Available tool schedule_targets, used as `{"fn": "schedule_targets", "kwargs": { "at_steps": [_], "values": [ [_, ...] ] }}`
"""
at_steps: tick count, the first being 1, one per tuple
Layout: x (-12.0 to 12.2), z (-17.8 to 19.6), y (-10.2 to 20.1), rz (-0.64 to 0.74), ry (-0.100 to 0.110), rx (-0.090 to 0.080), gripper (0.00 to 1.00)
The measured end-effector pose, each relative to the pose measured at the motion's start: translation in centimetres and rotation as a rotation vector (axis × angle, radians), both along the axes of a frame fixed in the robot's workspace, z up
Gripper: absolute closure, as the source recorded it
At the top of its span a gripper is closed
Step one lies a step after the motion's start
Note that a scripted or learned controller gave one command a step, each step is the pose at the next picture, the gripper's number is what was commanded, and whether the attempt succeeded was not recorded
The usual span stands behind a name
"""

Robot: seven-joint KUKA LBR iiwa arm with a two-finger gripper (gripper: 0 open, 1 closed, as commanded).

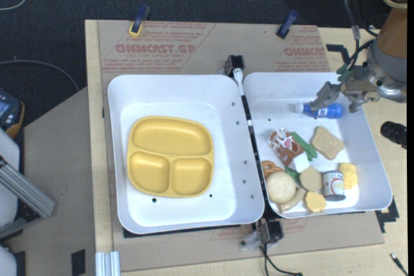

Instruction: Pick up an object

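My gripper [339, 99] hangs over the back of the right bin [370, 139], open, its two grey fingers spread apart. A small blue bottle [321, 111] with a white cap lies on its side just beneath and slightly in front of the fingers; nothing is held between them. Nearer the front lie a slice of toast [328, 142], a red-and-white packet [284, 144], a green stick [304, 146], a pretzel [271, 169], a round bun [281, 187], a small can [333, 183], a corn piece [348, 174] and a yellow wedge [315, 202].
The left bin [123, 100] holds a yellow divided plate [171, 155]. A black divider rail [244, 113] runs between the bins. Bare floor shows in the right bin's back left corner. Blue clamps [138, 21] [286, 24] grip the cardboard's far edge.
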State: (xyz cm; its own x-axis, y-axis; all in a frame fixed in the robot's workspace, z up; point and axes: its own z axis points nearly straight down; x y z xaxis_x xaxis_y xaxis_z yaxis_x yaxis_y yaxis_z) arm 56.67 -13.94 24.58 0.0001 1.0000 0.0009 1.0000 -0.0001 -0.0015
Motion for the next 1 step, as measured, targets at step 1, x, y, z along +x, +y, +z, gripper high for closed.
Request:
{"fn": "schedule_targets", "kwargs": {
  "at_steps": [1],
  "values": [
    [-0.34,-4.36,-0.28,-0.001,0.005,0.001,0.0]
  ]
}}
